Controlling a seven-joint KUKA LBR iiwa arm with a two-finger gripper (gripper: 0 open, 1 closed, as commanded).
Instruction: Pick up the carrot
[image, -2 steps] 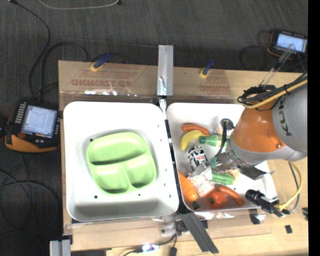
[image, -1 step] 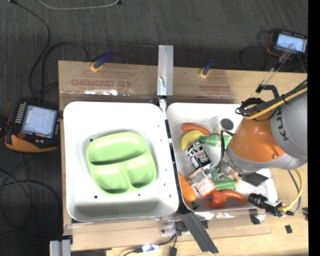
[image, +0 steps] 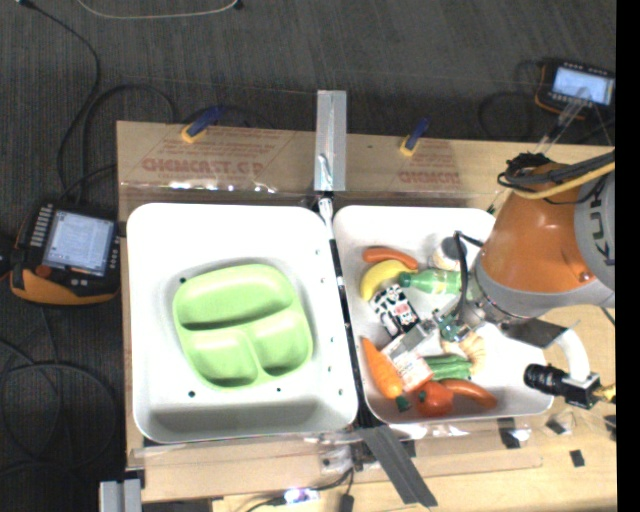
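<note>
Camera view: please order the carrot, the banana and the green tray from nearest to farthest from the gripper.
Measured from the gripper:
1. carrot, lower left of it, in the right bin.
2. banana, upper left, same bin.
3. green tray, far left, in the left bin.

Bins (image: 150, 330) smooth white plastic; green tray (image: 240, 322) matt plastic; carrot (image: 380, 367) glossy; bench (image: 230, 160) brown cardboard.

End effector (image: 452, 328) half hidden under arm (image: 535, 255)
</note>
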